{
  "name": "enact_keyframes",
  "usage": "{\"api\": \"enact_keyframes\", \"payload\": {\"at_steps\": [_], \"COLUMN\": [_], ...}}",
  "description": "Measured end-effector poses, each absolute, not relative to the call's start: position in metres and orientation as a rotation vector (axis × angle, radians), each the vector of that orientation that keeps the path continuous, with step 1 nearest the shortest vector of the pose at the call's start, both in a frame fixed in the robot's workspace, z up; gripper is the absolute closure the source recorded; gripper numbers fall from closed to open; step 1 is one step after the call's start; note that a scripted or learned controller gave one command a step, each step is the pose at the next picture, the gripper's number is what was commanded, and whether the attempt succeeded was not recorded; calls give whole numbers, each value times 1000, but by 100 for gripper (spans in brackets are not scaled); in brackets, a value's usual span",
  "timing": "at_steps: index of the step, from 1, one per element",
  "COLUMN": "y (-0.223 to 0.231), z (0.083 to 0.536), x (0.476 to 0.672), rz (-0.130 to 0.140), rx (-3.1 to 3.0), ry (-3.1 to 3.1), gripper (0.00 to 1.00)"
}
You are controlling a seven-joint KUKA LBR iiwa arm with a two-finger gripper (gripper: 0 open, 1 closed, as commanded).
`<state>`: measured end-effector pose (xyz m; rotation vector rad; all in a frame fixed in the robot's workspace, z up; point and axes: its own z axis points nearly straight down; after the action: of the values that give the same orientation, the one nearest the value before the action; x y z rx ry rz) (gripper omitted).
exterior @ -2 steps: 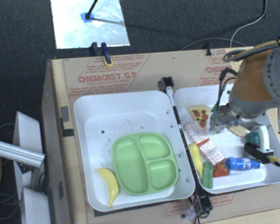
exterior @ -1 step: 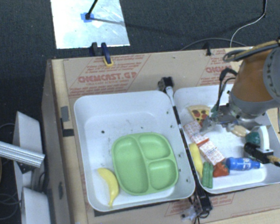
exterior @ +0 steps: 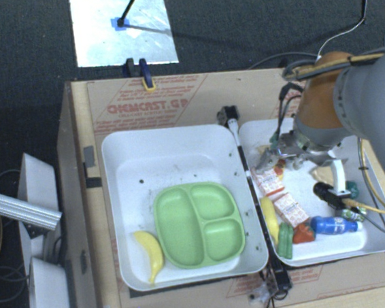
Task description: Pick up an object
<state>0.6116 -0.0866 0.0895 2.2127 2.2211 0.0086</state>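
Left white bin: a smooth green divided plate beside a curved yellow banana. Right bin: the end effector, open or closed I cannot tell, sits just behind a flat red-and-white carton; a small blue bottle lies well apart.

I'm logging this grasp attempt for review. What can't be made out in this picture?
1. Camera view: whether the gripper holds anything; the arm above covers it.
2. Camera view: the far right corner of the right bin, hidden under the arm.
3. Camera view: print on the red-and-white packets, too small to read.
4. Camera view: what the yellow item by the divider is; the packets overlap it.
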Motion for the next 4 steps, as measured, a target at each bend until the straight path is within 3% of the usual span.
{"api": "enact_keyframes", "payload": {"at_steps": [1, 4], "y": [-90, -103], "z": [90, 92], "x": [658, 644], "rz": [9, 22], "rx": [2211, 2211], "ry": [2221, 2215], "gripper": [0, 0]}}
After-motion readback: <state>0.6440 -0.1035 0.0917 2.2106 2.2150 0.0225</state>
